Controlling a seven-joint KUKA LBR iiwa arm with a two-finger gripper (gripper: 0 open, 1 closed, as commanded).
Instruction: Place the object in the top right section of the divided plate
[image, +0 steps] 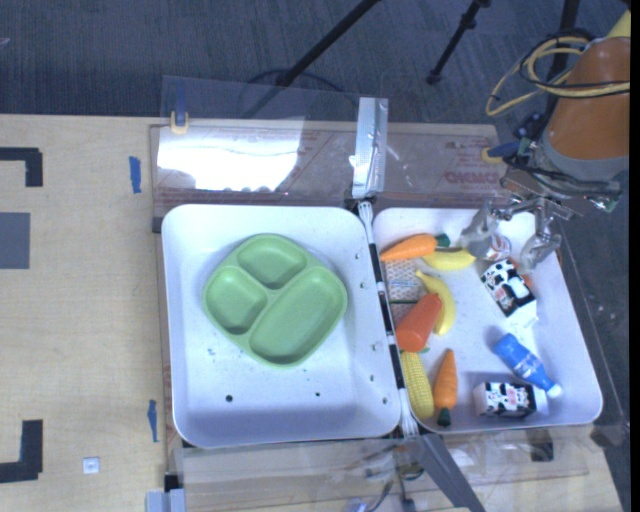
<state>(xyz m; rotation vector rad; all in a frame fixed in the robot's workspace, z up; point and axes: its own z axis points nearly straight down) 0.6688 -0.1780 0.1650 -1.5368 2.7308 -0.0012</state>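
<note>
Where lobes curve, the plate looks smooth.

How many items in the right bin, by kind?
Carrots: 2
Bananas: 2
Corn: 1
Orange pepper: 1
Cow-print cartons: 2
Blue bottle: 1
Total: 9
</note>
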